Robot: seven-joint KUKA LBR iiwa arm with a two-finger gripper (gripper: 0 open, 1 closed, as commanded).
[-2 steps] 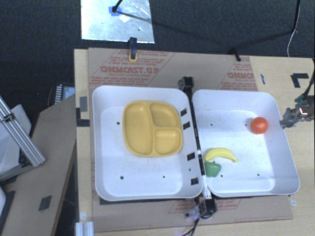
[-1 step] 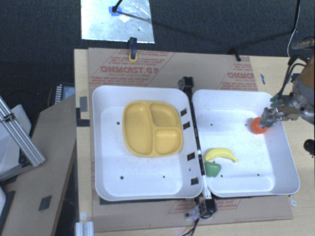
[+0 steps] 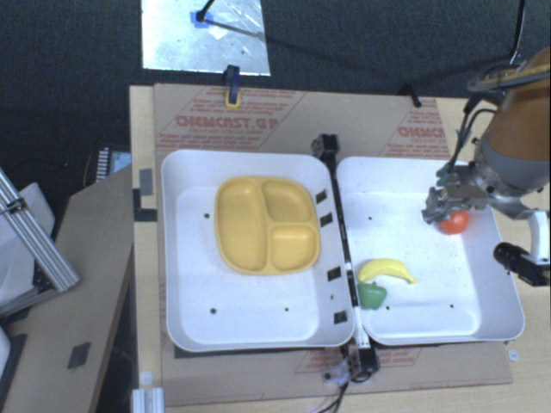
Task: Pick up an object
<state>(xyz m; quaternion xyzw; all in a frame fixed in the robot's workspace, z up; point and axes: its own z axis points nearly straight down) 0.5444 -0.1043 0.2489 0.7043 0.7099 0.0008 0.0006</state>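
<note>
Jaws (image 3: 444,206) are parked low over the right bin (image 3: 405,321), up near its far right corner, and honestly I can't tell how wide they're spread. It's all one dark grey clump from this angle, no clear gap. Right under and just beside them sits a tomato (image 3: 455,222), touching or almost touching the metal on its upper left, but I can't see it sitting between anything, so not calling it held. It looks like it's resting on the bin floor.

The arm (image 3: 516,136) comes in from the right edge of the surface, with the orange band up top and the grey wrist bent down and leftward into the bin. A few cables loop off its left side.

Other stuff in that bin: a banana (image 3: 386,270) lying across near the left wall, toward the near side, with a green pepper (image 3: 372,296) touching it just below, tucked by the near left corner.

The left bin (image 3: 198,317) has a yellow divided plate (image 3: 265,224) sitting flat around its middle, a bit toward the far side, three compartments, nothing in them that I can see.
</note>
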